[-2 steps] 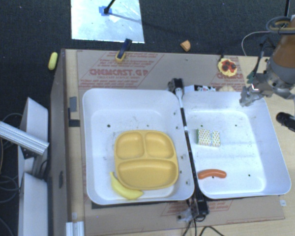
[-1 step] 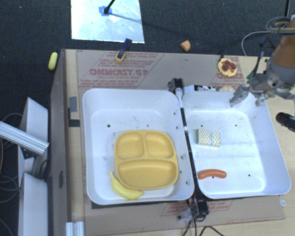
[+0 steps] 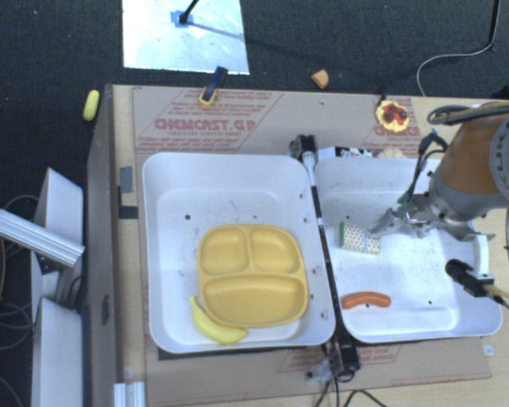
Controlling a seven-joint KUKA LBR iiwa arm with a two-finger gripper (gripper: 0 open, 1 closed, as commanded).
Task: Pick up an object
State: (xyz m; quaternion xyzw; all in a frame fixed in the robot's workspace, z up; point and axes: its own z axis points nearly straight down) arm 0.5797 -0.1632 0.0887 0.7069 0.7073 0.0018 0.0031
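From my station, both white bins [image 3: 237, 181] look like smooth, faintly glossy plastic. The yellow divided tray [image 3: 253, 274] reads as matt plastic, as does the banana [image 3: 214, 325]. The sausage [image 3: 366, 299] shines slightly. The bench [image 3: 263, 117] looks like matt brown cardboard.

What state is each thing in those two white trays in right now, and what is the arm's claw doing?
Yellow plastic divided plate: flat in the left bin, nothing in its compartments.
Yellow banana: lying against the plate's edge.
Orange-red toy hot dog: lying in the right bin.
Small green-patterned packet: lying untouched.
Gripper: beside the packet, holding nothing.
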